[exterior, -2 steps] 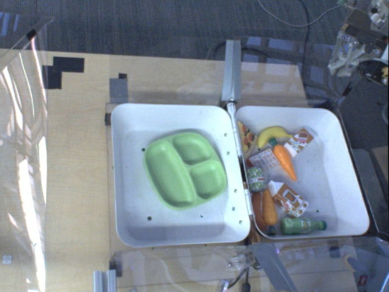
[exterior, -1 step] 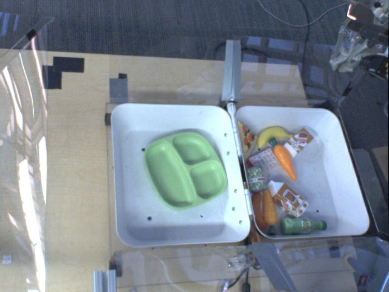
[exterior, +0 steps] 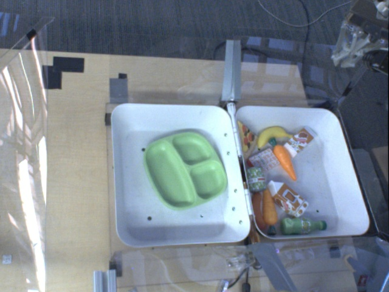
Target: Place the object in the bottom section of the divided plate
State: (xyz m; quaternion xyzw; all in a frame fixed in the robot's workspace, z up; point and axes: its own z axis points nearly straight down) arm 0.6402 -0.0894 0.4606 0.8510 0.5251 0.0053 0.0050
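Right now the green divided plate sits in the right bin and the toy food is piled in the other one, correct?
Not quite. The camera view shows the green divided plate in the left bin. The toy food, such as the banana and carrot, is piled in the other one, the right bin.

Your hand (exterior: pixel 355 41) hangs well above and beyond the right bin (exterior: pixel 340 163). Below it, that bin's left half is crowded: banana (exterior: pixel 271 135), carrot (exterior: pixel 285 162), cartons, green bottle (exterior: pixel 304 225). Farther left, the green divided plate (exterior: pixel 185 169) lies open from above.
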